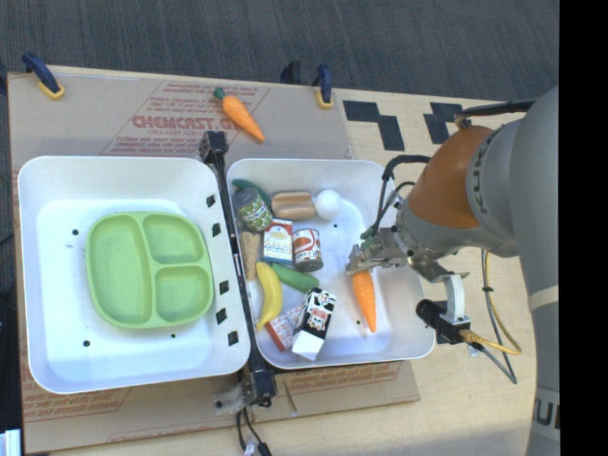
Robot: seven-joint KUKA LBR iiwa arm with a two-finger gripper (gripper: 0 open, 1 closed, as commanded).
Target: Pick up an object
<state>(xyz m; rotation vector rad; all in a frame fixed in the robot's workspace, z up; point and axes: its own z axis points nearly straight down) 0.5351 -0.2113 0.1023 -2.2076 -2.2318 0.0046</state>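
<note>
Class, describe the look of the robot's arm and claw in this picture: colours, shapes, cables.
The grey, rounded arm carries an orange band above the wrist. Thin black cables loop beside it, a yellow one trails below. The claw is dull grey metal.

A lime-green tray (147,269) lies in a white bin (38,350); orange carrot (365,300), yellow banana (269,294), black-and-white carton (313,323).

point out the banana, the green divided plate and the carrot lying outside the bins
banana (269,293), camera view, middle of its curved body
green divided plate (123,255), camera view, bare floor of the large compartment
carrot outside the bins (244,118), camera view, middle of the orange root
</note>
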